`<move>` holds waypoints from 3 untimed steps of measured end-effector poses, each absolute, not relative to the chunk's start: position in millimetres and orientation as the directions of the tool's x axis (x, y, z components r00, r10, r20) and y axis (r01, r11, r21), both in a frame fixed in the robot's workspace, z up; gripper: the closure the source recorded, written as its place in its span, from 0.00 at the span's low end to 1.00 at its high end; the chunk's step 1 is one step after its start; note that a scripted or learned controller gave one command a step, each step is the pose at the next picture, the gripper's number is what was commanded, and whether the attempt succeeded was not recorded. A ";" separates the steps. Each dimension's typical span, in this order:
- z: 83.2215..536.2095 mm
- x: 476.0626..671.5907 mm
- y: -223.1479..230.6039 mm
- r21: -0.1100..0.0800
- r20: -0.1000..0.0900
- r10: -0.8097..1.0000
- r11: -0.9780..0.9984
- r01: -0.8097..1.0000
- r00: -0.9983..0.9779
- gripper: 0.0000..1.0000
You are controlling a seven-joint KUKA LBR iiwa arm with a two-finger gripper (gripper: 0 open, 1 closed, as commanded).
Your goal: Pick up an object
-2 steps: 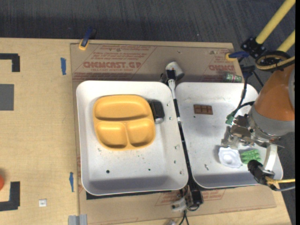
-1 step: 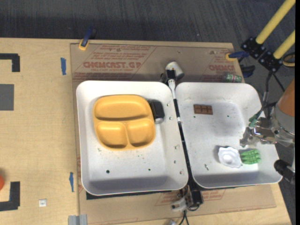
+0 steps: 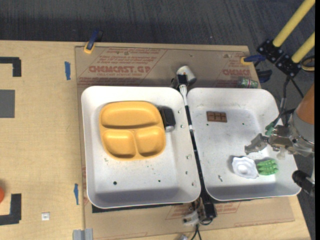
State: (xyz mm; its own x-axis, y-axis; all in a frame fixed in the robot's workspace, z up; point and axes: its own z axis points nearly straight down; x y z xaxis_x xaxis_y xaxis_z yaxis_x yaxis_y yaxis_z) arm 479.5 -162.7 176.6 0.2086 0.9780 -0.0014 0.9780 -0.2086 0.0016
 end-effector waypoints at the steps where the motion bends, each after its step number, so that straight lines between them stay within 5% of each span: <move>1: 85.2 560.4 -136.2 0.003 -0.001 0.994 -0.110 0.994 0.110 0.00; 2: 85.2 617.1 -160.9 0.002 -0.002 0.996 0.086 0.996 -0.086 0.00; 3: 85.1 632.6 -147.8 0.003 -0.003 0.930 0.368 0.930 -0.368 0.00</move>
